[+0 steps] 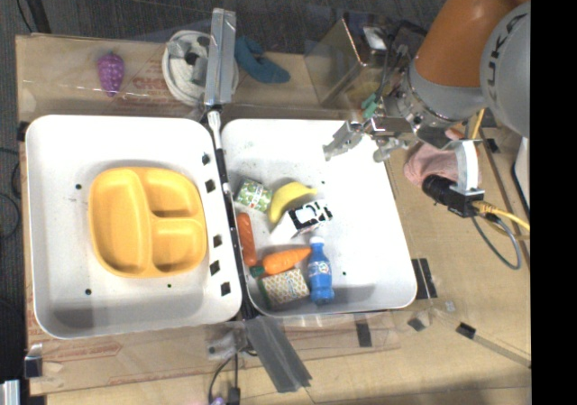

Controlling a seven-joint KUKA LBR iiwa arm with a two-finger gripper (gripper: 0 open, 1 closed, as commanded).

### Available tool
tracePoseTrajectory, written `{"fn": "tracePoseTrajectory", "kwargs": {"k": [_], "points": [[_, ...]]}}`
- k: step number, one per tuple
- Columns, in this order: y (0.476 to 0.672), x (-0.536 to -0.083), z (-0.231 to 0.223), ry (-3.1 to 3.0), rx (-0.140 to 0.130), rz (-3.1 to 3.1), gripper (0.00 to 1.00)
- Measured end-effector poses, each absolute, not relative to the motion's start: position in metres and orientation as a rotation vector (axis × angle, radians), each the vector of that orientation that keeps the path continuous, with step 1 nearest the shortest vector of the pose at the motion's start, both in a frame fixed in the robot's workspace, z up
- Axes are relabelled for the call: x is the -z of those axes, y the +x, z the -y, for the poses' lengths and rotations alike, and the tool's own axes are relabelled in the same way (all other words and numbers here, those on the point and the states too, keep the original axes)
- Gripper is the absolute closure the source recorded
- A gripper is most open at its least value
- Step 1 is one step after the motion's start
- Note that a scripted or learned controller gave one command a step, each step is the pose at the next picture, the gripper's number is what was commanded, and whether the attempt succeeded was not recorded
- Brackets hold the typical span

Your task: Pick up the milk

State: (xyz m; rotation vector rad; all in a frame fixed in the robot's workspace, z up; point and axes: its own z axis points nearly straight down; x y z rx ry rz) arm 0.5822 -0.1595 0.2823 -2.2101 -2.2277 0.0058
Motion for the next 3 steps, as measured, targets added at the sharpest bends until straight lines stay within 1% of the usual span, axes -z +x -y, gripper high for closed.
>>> {"fn": "tracePoseTrajectory", "kwargs": {"k": [1, 2, 3], "points": [[0.553, -0.105, 0.155, -2.272, 0.002, 2.172, 0.0], [0.553, -0.115, 0.156, -2.268, -0.001, 2.176, 1.0], [0.485, -0.22, 0.12, -1.876, 0.0, 2.52, 1.0]]}}
